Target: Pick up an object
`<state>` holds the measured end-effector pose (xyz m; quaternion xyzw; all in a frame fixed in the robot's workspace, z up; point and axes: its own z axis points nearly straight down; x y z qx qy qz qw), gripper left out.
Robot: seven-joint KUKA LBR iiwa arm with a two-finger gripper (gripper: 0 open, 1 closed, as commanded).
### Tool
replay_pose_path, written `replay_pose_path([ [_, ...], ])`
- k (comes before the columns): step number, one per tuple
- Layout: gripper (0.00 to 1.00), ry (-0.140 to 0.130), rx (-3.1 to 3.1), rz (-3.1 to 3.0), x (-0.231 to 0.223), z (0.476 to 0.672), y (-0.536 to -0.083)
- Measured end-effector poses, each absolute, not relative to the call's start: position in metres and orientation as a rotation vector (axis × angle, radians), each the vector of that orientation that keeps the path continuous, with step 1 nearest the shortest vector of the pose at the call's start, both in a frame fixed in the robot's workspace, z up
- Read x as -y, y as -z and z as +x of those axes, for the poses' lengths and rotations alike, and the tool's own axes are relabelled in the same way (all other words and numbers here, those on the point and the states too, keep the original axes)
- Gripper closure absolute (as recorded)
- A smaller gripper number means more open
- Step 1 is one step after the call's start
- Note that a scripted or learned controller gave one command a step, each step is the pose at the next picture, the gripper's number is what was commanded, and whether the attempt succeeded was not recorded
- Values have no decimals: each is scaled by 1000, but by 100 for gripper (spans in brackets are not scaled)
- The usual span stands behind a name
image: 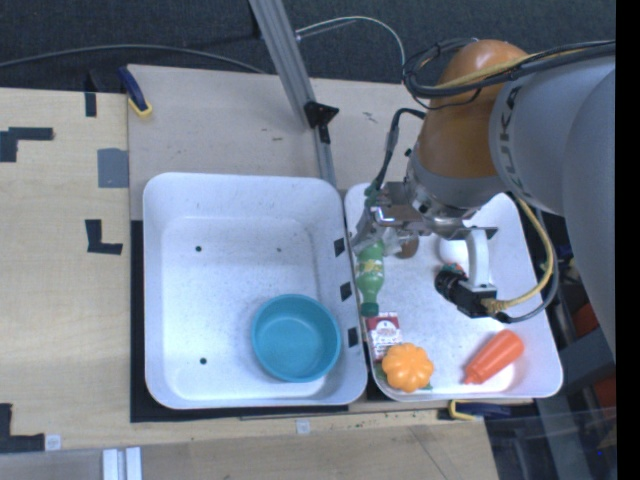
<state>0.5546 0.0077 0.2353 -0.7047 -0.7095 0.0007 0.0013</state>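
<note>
Plywood worktop [220, 128] carries two shallow, speckled white plastic bins. Left bin [170, 218] holds a round blue bowl [294, 337] near its front right corner. Right bin [530, 368] holds the hand [385, 230], grip hidden, over a slim green bottle [371, 276] by its left edge; lobed orange pumpkin [407, 365], tapered carrot [493, 356] and small red box [385, 332] along its front.

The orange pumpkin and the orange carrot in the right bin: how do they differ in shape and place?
The pumpkin is round and ribbed; the carrot is long and tapered. The pumpkin sits near the bin's left wall, touching a small red box; the carrot lies tilted toward the right corner, apart from other things. Both are orange and lie along the right bin's near edge.
</note>
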Motion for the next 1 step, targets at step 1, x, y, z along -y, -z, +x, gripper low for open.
replay_pose_path([
  [1,100,-3,2227,-2213,-57,562,-222],
])
